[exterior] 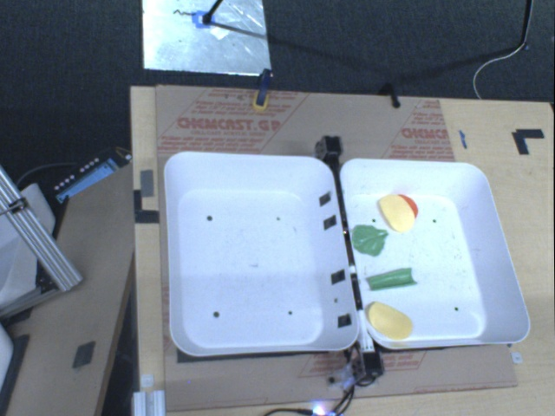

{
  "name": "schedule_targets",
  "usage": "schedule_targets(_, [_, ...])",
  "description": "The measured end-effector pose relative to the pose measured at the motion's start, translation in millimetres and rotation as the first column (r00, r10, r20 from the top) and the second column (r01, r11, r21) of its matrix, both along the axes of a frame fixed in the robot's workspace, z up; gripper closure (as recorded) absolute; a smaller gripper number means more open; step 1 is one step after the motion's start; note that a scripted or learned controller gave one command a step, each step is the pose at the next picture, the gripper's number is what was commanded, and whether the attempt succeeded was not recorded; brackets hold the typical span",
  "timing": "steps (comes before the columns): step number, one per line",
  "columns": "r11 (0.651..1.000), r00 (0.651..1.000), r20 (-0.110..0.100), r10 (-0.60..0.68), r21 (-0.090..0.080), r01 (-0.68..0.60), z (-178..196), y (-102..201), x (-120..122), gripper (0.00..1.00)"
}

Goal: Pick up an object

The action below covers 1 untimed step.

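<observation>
Cardboard sheeting (286, 120), tan with red printed lettering, covers the tabletop (347, 388) and carries two shallow white plastic bins set side by side, their inner rims touching along a line of small black clips (334, 224). Dark carpet-like flooring (390, 24) lies beyond the far edge, with a square of shiny silver foil (204, 22) resting on it and a thin white cable (512, 50) curling at upper right. To the left stands a lower tan surface (78, 310) with an aluminium extrusion rail (35, 241) slanting across it and a small black and blue strip (87, 176) near its far corner. A little yellow and blue clip (261, 94) sits at the cardboard's far edge.

The left white bin (251, 250) has a smooth matte floor dotted with a few small dark holes. The right white bin (481, 258) holds four small objects, all grouped toward its left side. One pale yellow rounded piece with a red edge (399, 211) lies farthest back. Just in front of it is one dark green leaf-shaped piece (370, 239), flat and irregular. Nearer still lies one bright green elongated pod-like piece (391, 278), lying crosswise. One yellow oval piece (389, 321), smooth and glossy, rests near the bin's front left corner. The four lie apart from one another.
</observation>
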<state>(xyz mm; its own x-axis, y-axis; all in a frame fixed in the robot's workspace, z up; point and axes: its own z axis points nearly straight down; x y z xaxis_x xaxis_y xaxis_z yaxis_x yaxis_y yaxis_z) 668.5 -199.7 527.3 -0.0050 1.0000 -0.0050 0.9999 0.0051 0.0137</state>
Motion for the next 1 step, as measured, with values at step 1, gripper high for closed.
schedule_targets(1, [1.0,1.0,-0.009,-0.006,0.005,0.006,11.1,14.3,-121.1,1.0])
